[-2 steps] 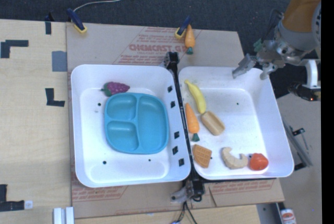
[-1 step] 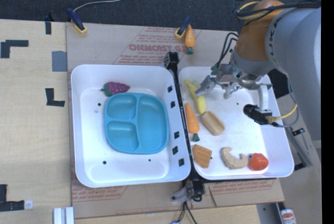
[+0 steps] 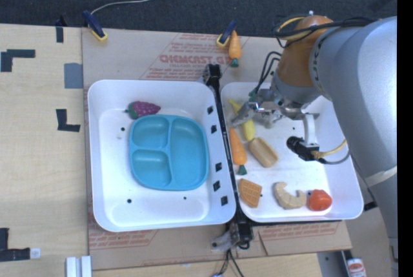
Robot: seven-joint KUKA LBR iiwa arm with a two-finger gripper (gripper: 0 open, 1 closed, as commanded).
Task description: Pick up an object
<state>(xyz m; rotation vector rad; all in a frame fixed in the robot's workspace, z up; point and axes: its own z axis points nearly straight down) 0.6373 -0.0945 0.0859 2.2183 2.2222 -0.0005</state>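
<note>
The pincer [image 3: 248, 113] hangs low in the right bin [image 3: 342, 198], over a yellow piece [image 3: 248, 130] just beside the carrot [image 3: 237, 148] and bread roll [image 3: 262, 152]. Whether it is open or gripping cannot be told. A good pick would centre on one item, clear of the neighbours, and descend straight.

Your grey arm [image 3: 364, 75] sweeps in from the right edge, its broad casing filling the upper right corner. The orange band [image 3: 298, 59] sits above the wrist, which bends downward and to the left. At its tip the pincer [image 3: 248, 113] points down and left, low over the surface. You cannot tell from this slanted overhead angle how its metal parts are set.
</note>
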